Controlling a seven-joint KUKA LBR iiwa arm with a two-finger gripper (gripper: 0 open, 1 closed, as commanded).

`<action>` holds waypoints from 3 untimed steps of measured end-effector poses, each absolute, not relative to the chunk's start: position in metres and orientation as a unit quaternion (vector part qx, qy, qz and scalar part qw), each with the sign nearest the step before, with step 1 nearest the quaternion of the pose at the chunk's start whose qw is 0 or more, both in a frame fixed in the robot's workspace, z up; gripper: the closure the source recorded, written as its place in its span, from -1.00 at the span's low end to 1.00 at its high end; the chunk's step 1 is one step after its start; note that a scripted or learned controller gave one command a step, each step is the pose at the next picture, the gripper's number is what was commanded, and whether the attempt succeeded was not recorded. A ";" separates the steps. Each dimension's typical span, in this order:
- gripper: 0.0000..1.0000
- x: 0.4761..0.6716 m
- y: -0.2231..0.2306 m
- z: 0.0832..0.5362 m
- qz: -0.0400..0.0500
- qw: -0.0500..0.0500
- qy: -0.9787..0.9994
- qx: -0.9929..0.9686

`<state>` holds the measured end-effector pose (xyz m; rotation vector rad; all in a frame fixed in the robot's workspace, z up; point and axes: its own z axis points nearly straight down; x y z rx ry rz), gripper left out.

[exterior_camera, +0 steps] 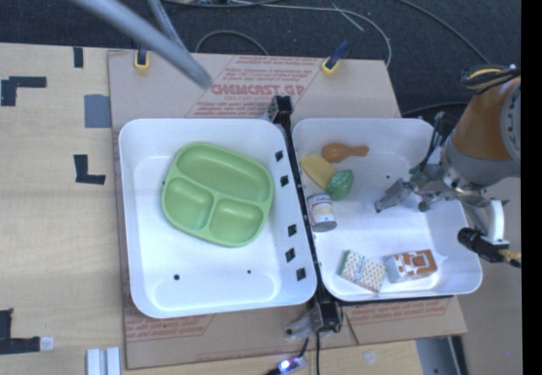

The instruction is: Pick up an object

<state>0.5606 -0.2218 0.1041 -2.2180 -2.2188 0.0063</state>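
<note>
My gripper (396,195) sits over the right bin's (461,284) bare middle near its right wall; can't tell its state. No object in it. Orange spoon (343,151), yellow wedge (316,168), green lump (340,184) and small can (321,212) crowd the bin's left side. Green divided plate (218,193) lies in the left bin (144,280).

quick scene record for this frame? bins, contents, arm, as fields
left bin: green divided plate
right bin: orange spoon, yellow wedge, green lump, small can, two flat packets
gripper: over the right bin's right half, apart from the items
held: nothing seen between the fingers
task state: pick not yet done
</note>
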 end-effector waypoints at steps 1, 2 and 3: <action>1.00 0.562 -0.221 0.117 0.001 0.001 -0.708 -0.706; 1.00 0.561 -0.217 0.180 -0.001 -0.002 -0.708 -0.707; 1.00 0.562 -0.217 0.207 0.000 -0.001 -0.708 -0.707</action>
